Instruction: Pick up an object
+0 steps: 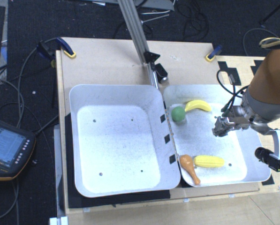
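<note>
The right bin (233, 170) holds 4 things: a banana (198, 106), a green ball (178, 114), a corn cob (208, 161) and an orange gourd (190, 168). The claw (220, 128) hangs above it; its grip is unclear.

- Left bin (83, 102) and right bin (252, 172): showing white, with fine dark speckling on the floors.
- Banana (197, 106): showing yellow.
- Ball (178, 114): showing green.
- Corn cob (208, 161): showing yellow.
- Gourd-shaped piece (190, 168): showing orange.
- Bench top (111, 62): showing pale tan, with yellow clamps (69, 53) at the upper corners.
- Arm (271, 86): showing an orange band over grey.
</note>
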You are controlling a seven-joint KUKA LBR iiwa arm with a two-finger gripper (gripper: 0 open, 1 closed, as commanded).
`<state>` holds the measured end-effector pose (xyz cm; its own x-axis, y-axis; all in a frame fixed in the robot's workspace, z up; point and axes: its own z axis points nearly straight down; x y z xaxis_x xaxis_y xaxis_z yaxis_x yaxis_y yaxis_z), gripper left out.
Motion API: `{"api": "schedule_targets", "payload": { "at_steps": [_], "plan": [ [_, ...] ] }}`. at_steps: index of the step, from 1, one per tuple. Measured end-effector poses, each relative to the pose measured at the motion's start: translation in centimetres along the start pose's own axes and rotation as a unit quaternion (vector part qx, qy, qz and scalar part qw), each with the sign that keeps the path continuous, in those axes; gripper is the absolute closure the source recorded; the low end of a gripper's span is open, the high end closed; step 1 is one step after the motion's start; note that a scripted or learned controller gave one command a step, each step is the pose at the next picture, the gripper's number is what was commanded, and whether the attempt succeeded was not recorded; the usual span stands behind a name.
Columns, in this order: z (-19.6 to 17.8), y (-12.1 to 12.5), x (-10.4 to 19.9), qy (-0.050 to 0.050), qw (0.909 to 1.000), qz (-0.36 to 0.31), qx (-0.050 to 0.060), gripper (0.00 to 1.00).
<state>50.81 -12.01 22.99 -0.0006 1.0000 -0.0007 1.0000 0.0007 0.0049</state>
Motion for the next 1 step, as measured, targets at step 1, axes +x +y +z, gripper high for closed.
{"api": "schedule_targets", "payload": {
  "at_steps": [1],
  "plan": [
    [-5.11,0.11,0.0,0.0,1.0,0.0,0.0,1.0]
  ]
}}
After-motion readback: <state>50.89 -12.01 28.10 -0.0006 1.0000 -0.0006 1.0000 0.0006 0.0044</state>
